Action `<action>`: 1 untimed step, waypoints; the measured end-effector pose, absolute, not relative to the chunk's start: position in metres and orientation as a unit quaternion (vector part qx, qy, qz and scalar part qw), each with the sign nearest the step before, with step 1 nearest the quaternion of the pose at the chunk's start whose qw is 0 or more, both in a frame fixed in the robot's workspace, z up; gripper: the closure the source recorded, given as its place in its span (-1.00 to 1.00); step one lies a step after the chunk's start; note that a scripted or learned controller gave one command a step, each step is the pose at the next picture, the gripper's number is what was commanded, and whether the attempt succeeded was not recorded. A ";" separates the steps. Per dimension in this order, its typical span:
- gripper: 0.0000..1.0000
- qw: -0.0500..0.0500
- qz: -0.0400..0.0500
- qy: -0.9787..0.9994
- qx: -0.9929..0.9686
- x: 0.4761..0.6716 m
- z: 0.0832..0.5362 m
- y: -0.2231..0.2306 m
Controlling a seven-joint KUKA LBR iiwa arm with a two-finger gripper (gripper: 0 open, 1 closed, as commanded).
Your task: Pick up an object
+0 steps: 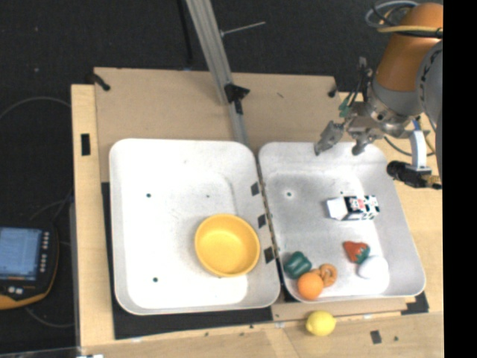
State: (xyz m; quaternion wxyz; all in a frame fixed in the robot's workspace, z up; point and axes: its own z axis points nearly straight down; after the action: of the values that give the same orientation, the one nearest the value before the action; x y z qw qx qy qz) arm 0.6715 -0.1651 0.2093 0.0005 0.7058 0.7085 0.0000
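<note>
I see the gripper [345,142] hanging over the far rim of the right bin [298,162], fingers spread apart with nothing between them. One fingertip sits at the left, the other at the right, both above the white rim. The arm [406,58] comes in from the right, with its orange band above the wrist.

Everything pickable lies nearer the camera than the gripper. Closest to it is a small black-and-white toy vehicle [352,207], below and slightly right of the fingers, on the bin floor and apart from them. Farther down, near the bin's front edge, I see a red piece with a green tip [356,250] touching a white lump [370,266]. Left of those, below the gripper, an orange ball [309,285] touches a small brownish-orange item [327,274], and a dark green block [297,262] sits just beside the ball on its upper left.

A yellow lemon-like object [320,323] lies outside the bin on the bench [164,103], past the front rim, well away from the gripper.

Far down-left of the gripper, the left bin [149,170] holds a yellow bowl [226,245], upright, near its front right corner. A grey metal post [212,51] slants up to the left of the gripper. A handheld pendant [24,265] with a blue screen lies far left, off the bench.
</note>
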 end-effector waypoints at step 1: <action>-1.00 0.001 -0.001 0.709 0.706 0.671 0.209 -0.166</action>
State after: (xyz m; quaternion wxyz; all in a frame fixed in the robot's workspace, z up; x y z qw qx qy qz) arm 0.6713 -0.1658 0.2094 0.0009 0.7057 0.7085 -0.0009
